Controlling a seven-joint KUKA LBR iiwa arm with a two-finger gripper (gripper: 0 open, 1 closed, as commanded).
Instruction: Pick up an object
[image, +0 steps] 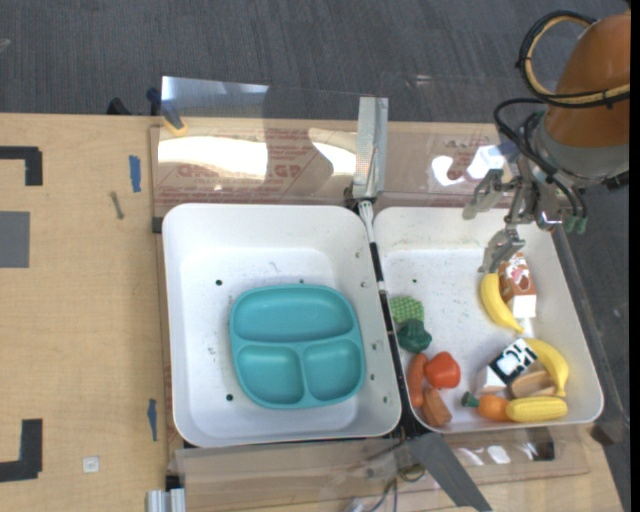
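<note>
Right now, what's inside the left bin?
A teal tray with three hollows lies in the left bin. The tray covers the bin floor under it, so that part is hidden.

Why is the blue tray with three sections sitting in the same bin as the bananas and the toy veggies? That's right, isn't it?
Not quite. The camera view shows the blue tray alone in the left bin. The bananas and toy veggies lie in the right bin, on the other side of the divider.
</note>
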